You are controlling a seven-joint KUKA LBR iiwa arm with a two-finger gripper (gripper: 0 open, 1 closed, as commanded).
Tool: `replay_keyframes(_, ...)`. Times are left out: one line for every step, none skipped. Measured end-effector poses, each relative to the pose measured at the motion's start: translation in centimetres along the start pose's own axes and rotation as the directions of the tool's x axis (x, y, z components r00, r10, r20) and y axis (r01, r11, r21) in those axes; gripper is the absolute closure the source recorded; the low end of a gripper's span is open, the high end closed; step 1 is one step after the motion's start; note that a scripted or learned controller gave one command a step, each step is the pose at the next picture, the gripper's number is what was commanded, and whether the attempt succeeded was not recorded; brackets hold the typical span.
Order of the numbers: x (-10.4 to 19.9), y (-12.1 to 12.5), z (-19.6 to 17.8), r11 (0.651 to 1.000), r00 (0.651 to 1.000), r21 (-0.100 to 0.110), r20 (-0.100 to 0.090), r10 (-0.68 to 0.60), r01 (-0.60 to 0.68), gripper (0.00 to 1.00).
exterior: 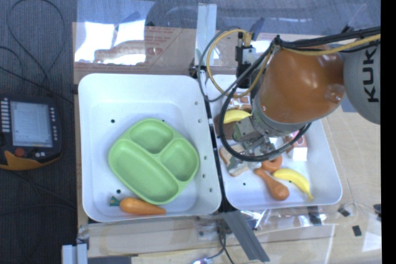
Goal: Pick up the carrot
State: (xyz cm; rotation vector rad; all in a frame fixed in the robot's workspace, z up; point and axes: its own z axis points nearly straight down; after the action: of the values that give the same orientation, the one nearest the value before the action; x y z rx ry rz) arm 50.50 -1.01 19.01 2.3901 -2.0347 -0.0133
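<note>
Two shallow white bins are sitting side by side on the worktop, smooth and glossy. Near the lower left of the frame, the carrot [142,206] is lying in the left bin [93,127], tapered, orange, with a dark green stub, just touching the rim of a matte green divided plate [154,161]. Over the right bin [328,185], the arm's orange band is hanging, cables looping around it. Below it the gripper [252,144] is hovering; I cannot tell its state. A yellow banana [296,180] and a brown drumstick-shaped toy [272,183] are lying nearby.
</note>
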Motion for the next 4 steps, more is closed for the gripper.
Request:
replay_keyframes(1.0,-0.2,-20.8,1.000,1.000,0.017,-0.004,-0.005,0.005,1.00)
replay_keyframes(-4.2,0.6,-9.8,0.867,0.867,0.001,0.000,-0.498,0.498,1.00)
replay_keyframes(3.1,-0.4,-13.2,0.774,0.774,0.004,-0.005,-0.634,0.634,1.00)
replay_keyframes(1.0,-3.7,-8.9,0.606,0.606,0.002,0.000,-0.795,0.795,1.00)
